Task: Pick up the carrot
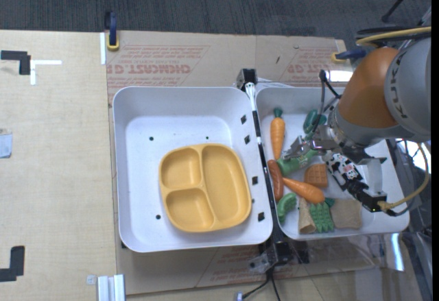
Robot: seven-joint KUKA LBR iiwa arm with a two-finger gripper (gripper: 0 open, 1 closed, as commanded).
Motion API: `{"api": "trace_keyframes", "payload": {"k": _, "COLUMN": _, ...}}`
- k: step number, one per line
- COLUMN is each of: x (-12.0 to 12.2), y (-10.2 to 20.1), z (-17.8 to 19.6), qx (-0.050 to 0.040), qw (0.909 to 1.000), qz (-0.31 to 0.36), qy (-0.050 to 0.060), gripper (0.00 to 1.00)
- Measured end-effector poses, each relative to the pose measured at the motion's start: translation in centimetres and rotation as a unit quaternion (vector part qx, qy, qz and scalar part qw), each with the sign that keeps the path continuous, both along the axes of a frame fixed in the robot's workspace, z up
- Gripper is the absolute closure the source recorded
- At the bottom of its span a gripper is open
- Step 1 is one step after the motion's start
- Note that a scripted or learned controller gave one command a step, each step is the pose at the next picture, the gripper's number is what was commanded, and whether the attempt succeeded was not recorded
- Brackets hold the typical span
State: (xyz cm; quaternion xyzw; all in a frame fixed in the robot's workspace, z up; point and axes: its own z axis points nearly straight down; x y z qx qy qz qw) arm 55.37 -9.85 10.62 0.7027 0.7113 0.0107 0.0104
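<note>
The gripper (300, 149) hung over the right bin (392, 223), its fingers apart and holding nothing. The carrot (277, 136) lay upright along the bin's left wall, just left of the gripper. A yellow plate (204, 187) sat in the left bin (137, 155).

Gripper (300, 150) over right bin (391, 224), beside carrot (277, 134); divided yellow plate (204, 187) left
</note>
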Motion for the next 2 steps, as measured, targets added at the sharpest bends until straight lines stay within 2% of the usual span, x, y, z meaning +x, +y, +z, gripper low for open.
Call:
{"api": "trace_keyframes", "payload": {"k": 1, "x": -7.1, "y": -1.7, "z": -0.9, "qx": 0.0008, "qw": 0.9991, "qz": -0.04, "qy": 0.009, "gripper": 0.0}}
{"api": "trace_keyframes", "payload": {"k": 2, "x": -6.8, "y": -1.8, "z": 0.1, "qx": -0.0006, "qw": 0.999, "qz": -0.043, "qy": 0.004, "gripper": 1.0}}
